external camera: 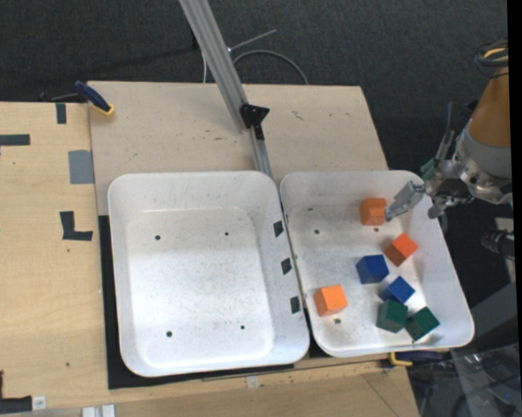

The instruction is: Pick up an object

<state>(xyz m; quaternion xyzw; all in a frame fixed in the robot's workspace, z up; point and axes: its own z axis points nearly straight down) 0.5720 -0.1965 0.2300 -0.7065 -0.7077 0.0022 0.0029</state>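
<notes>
Fig.: single overhead view, arm entering from the right. We see the two-finger gripper at the upper right of the right-hand shallow white plastic bin. Its jaws look spread, one grey finger reaching toward the nearest small orange cube, w/ nothing between the fingers; the other finger is partly lost against the bin rim, so we read the spread as approx. Whether that finger touches the cube or only sits just beside it, we cannot tell.

Candidate objs., all in the right bin: a second orange cube just below the first, a dark blue cube, a brighter blue cube, two dark green cubes near the bottom right corner, and a lighter orange cube apart from the rest, toward the bin's left wall. All rest on the bin floor. The left-hand white bin sits beside it on the light wooden counter.

Progress, in our judgement: early, approach stage only. No obj. is gripped or lifted. Left to do: settle the jaws around a cube (prob. the nearest orange one), close, raise it clear.
</notes>
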